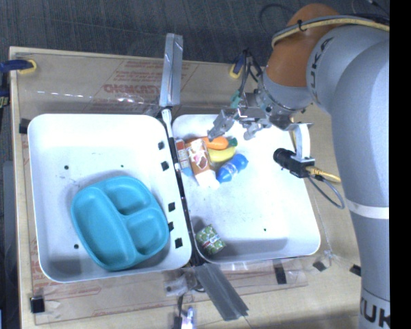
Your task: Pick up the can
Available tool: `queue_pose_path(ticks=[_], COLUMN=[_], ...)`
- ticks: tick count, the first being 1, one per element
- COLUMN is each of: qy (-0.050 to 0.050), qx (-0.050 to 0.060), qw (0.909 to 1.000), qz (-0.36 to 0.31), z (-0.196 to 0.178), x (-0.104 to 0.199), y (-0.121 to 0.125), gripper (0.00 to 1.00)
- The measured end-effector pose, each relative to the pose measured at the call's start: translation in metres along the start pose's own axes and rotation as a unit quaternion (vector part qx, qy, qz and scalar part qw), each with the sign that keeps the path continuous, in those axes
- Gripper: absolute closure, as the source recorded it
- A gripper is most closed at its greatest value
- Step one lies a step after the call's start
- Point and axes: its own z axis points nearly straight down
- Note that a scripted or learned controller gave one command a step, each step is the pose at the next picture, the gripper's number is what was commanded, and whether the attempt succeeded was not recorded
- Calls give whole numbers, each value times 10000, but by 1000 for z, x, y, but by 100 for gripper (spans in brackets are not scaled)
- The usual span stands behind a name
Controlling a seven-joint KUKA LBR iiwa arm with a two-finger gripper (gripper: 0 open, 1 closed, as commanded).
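Observation:
The can (209,239) is small, with a green patterned label. It lies on its side in the near left corner of the right bin (288,204). My gripper (236,127) hangs at the far side of that bin, well away from the can and over a cluster of other items. Its fingers are open with nothing between them.
Under the gripper lie a brown and white carton (197,159), an orange piece (219,142), a yellow banana (224,154) and a blue object (231,167). A blue divided tray (120,219) lies in the left bin (68,149). A black part with a cable (292,162) juts from the wrist.

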Motion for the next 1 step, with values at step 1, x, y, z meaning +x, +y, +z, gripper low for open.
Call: queue_pose_path(ticks=[1], qy=[-34], qx=[-23], qw=[9948], qz=[1020], z=[91], x=[45], y=[-14], gripper=[0])
